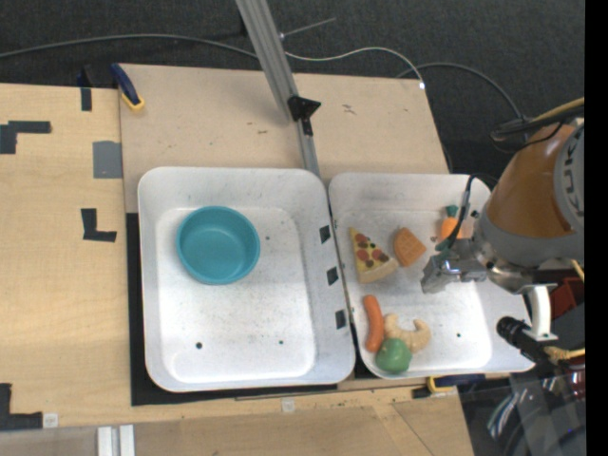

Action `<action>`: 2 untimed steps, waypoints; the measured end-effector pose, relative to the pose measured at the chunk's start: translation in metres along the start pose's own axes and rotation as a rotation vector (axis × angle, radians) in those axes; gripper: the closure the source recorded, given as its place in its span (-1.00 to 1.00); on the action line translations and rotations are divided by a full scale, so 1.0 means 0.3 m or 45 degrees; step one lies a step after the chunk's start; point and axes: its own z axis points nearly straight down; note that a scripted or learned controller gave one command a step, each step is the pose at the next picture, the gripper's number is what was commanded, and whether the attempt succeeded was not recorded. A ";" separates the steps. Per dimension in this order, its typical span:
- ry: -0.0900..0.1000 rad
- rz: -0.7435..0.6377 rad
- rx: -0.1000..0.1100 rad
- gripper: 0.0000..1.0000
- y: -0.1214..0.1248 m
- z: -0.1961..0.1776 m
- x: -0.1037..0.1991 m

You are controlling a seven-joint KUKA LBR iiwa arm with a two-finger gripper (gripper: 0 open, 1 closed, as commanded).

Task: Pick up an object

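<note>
we are hovering gripper [445,272] low in right bin [472,335], beside bread [409,247] and pizza [370,255]; grip state we cannot tell. risk: descending between items, we are nudging bread aside, closing on nothing.

Two white bins on a bench. Left bin [161,350] holds a teal bowl [218,244]; right bin [380,193] holds toy pizza slice [370,255], hot dog [374,321], green ball [393,355]; gripper [443,272] above it.
</note>
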 end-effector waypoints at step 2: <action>-0.001 -0.001 -0.002 1.00 -0.011 -0.348 0.003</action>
